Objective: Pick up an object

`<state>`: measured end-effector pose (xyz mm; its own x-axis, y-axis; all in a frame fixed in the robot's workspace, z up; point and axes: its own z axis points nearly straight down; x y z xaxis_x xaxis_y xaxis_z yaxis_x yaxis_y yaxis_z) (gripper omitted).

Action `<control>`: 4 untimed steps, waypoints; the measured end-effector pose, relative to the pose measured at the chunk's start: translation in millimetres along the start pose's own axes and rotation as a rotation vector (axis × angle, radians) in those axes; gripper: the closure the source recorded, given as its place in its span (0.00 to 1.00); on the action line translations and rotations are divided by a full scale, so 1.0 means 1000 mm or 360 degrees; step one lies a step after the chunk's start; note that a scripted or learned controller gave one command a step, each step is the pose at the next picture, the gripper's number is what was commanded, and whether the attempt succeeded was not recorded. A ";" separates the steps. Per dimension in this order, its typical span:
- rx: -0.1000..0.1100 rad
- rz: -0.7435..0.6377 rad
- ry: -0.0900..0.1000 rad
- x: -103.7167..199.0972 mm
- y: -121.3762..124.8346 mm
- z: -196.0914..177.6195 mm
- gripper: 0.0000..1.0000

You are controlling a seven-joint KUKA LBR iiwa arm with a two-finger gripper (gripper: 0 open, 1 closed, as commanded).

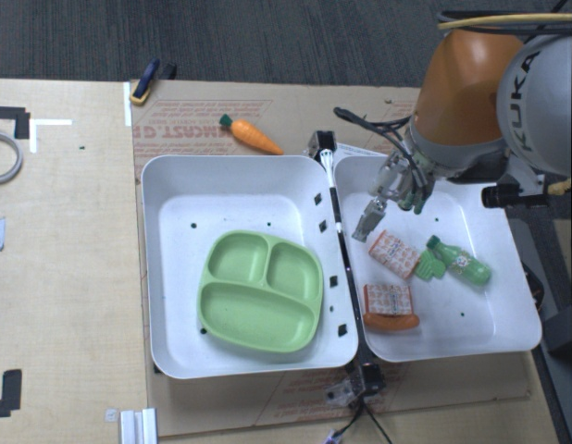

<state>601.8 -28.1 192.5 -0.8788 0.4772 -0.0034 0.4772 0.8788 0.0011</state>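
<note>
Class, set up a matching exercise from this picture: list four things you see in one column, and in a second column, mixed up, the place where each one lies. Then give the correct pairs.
Things:
1. green divided plate
2. toy carrot
3. green bottle
4. gripper

Places:
A. on the cardboard beyond the bins
B. lying in the right bin, near its right side
C. in the left bin
D. over the upper left part of the right bin

Pairs: 1-C, 2-A, 3-B, 4-D
</note>
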 end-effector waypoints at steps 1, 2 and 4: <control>0.0000 -0.0470 0.0003 0.044 -0.002 0.000 0.00; -0.0001 -0.0851 0.0002 0.056 -0.049 0.000 0.00; -0.0003 -0.1612 -0.0001 0.030 -0.039 0.000 0.00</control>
<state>556.7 -47.4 192.6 -0.8700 -0.4930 -0.0042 -0.4930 0.8700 -0.0010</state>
